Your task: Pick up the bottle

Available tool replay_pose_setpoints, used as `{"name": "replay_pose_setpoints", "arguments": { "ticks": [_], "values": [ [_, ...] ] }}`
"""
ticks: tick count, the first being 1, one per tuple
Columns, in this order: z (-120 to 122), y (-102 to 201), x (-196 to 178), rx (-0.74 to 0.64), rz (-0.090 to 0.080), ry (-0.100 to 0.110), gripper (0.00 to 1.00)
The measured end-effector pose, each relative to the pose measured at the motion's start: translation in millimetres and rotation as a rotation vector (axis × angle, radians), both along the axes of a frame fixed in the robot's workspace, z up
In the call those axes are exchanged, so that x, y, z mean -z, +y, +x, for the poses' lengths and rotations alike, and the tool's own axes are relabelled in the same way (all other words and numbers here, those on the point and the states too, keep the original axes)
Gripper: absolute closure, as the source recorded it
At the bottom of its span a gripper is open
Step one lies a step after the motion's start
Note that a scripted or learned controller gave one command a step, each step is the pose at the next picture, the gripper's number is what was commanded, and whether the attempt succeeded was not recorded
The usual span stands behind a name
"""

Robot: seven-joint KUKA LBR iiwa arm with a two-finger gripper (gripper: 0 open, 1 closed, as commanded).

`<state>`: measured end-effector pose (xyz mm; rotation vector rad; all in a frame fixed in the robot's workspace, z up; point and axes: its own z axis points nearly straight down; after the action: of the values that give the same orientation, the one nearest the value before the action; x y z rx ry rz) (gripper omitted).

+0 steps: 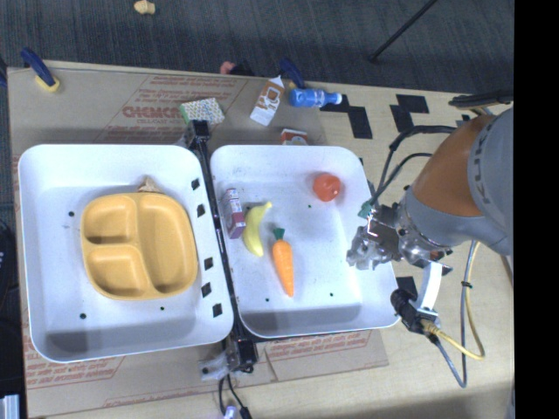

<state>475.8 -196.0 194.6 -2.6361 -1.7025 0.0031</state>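
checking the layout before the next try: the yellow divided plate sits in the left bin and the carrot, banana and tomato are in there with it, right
Not quite. The yellow divided plate does sit in the left bin, but the carrot, banana and tomato lie in the right bin, as the camera view shows.

Two white bins [113, 160], one yellow divided plate [138, 244], one banana [254, 228], one carrot [284, 266], one tomato [327, 187] and one blue bottle [310, 99] are counted.
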Motion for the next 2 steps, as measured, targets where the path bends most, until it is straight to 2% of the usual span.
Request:
{"name": "replay_pose_setpoints", "arguments": {
  "ticks": [1, 2],
  "values": [
    [0, -2, 18, -0.325, 0.003, 0.000, 1.00],
    [0, 41, 6, -0.356, 0.004, 0.001, 1.00]
  ]
}}
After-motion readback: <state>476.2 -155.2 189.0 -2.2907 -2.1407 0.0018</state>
